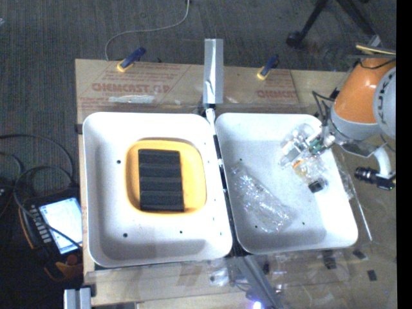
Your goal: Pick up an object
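A yellow rounded-square object with a black ribbed top (164, 177) lies in the middle of the left bin (103, 134). A crumpled clear plastic item (261, 198) rests in the right bin (257, 131), left of centre. A small black piece (315, 186) sits near that bin's right side. My gripper (300, 149) hangs low over the upper right part of the right bin, just above and left of the black piece and apart from the clear plastic. Its pale, see-through parts blur against the white floor.
The arm's orange band (360, 95) and grey wrist enter over the right bin's right rim. A metal post (213, 69) stands behind the seam between the bins. Two blue-and-yellow clamps (131, 58) grip the board at the back. A tablet (59, 223) lies left of the bench.
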`<state>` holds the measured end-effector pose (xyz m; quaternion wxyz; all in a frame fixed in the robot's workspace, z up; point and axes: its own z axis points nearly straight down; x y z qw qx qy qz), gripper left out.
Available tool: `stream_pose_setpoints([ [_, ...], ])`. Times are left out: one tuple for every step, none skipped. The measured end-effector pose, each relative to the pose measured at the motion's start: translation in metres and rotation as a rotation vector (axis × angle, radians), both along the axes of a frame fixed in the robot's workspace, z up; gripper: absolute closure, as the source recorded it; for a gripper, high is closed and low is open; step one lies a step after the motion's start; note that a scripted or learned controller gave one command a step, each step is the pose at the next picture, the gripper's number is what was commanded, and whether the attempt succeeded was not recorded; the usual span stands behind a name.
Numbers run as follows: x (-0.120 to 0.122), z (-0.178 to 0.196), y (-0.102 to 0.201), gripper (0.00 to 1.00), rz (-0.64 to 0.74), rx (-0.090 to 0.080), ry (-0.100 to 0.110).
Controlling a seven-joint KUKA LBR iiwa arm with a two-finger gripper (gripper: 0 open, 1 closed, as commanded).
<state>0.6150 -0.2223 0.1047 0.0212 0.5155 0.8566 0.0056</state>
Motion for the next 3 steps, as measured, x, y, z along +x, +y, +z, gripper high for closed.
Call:
stream_pose_setpoints([
  [0.010, 0.000, -0.001, 0.00, 0.119, -0.002, 0.011],
  [0.010, 0.000, -0.001, 0.00, 0.119, -0.001, 0.010],
  [0.026, 0.007, 0.071, 0.00, 0.155, 0.010, 0.041],
])
